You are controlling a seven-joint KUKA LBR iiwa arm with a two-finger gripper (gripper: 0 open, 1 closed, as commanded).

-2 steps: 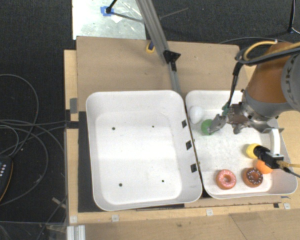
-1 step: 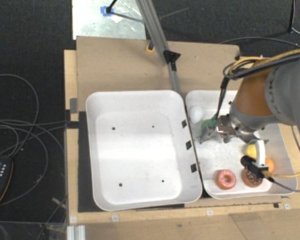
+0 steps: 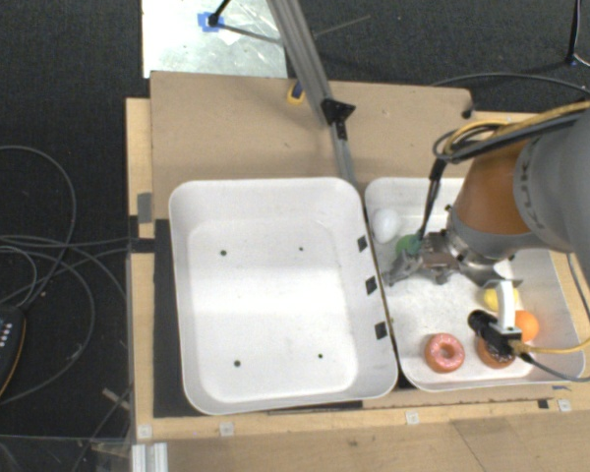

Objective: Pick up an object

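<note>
Green object is lying near the left wall of the right bin, just beside a white ball. The gripper is hanging low right at it, touching or nearly so. I cannot tell whether its grip is wide, narrow or closed on anything.

The arm is reaching in from the right, probably aiming here because this piece is sitting apart from the crowded near corner. There, 1 pink doughnut, 1 brown doughnut, 1 orange ball and 1 yellow piece are bunching close together. The left bin is sitting alongside on the table.
</note>
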